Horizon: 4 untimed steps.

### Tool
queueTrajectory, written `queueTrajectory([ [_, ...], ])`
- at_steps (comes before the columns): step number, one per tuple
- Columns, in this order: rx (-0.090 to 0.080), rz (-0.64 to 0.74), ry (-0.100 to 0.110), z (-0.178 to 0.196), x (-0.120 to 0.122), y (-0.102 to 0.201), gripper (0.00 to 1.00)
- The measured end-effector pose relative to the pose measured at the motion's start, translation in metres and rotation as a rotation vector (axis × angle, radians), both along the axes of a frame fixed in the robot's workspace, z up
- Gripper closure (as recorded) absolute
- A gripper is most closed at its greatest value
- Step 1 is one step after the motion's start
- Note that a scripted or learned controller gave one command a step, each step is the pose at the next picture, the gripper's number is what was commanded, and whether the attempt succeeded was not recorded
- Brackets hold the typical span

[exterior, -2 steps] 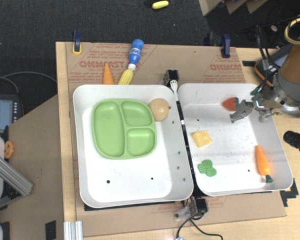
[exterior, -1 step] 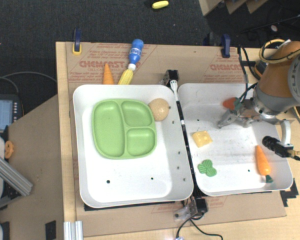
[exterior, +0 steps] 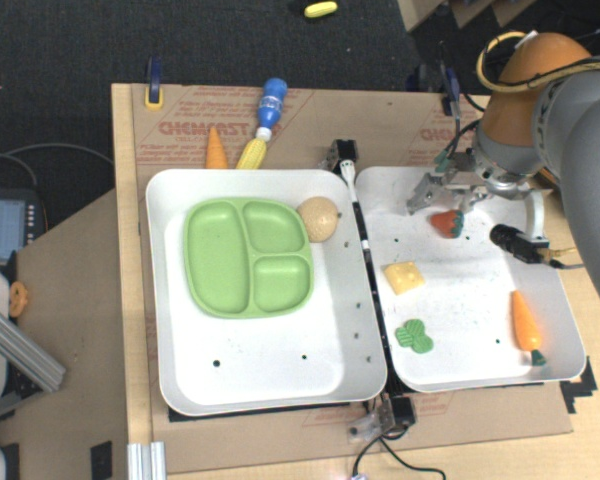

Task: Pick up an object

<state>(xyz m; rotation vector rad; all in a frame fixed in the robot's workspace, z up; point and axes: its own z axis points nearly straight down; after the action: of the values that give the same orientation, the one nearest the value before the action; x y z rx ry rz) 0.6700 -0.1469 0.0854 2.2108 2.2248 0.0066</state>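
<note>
Red object (exterior: 446,223) sits partly hidden beneath the claw (exterior: 442,200).

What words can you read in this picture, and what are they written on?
"CHEMFAST": red print on the brown board behind the left bin, partly hidden by toys, so I may misread it.
More red print on the board behind the right bin: too blurred to read.
The toys and the green plate: no words I can see.
</note>
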Motion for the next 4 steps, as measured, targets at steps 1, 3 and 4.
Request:
queueTrajectory([
  [1, 0.002, -0.01, 0.014, -0.001, -0.09, -0.017, 0.0],
  [3, -0.002, -0.004, 0.001, 0.0, -0.001, 0.0, 0.0],
  [4, 0.004, -0.008, 0.015, -0.001, -0.078, 0.033, 0.0],
])
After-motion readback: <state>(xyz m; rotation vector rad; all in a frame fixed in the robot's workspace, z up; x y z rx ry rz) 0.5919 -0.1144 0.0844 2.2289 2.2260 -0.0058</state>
